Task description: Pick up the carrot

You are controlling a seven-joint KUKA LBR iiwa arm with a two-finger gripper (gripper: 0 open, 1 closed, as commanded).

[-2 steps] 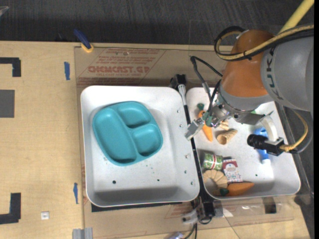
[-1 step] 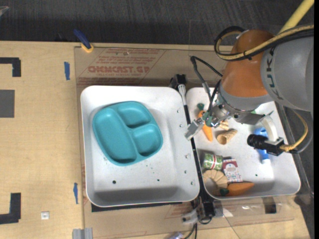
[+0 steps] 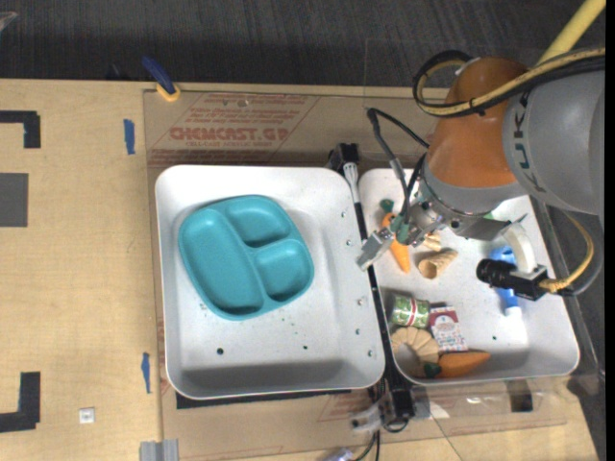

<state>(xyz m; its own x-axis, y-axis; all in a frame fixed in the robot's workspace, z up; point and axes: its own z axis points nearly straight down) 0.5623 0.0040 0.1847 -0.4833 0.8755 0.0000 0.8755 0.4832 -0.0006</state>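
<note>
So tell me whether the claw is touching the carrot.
Touching. In the camera view the claw reaches down in the right bin and the small carrot sits between its fingers, with no gap showing.

grey arm from the right, gripper [image 3: 392, 241] low, pointing left
</note>
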